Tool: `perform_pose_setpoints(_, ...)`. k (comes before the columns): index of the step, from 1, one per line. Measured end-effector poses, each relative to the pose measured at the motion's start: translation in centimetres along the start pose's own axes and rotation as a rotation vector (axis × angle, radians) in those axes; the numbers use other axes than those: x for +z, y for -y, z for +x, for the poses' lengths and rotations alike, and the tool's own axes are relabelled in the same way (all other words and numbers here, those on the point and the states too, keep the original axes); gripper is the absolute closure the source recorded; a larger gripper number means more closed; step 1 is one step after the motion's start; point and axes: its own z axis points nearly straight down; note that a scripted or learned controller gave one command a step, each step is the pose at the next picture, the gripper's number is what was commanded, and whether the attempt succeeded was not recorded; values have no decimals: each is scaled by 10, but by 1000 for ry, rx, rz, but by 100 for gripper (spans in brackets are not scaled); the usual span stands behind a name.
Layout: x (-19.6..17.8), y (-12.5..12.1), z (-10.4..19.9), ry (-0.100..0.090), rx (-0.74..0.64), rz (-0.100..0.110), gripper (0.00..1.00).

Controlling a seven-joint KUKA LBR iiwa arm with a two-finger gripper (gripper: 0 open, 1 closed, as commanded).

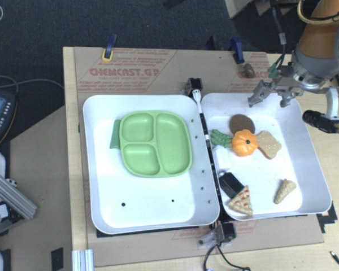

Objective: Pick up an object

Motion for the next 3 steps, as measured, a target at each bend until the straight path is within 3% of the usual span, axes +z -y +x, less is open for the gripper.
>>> perform_pose_setpoints(2, 110, 7, -12, 0, 1, 1, 0)
perform_pose_setpoints(3, 109, 6, -12, 1, -1, -3, 0)
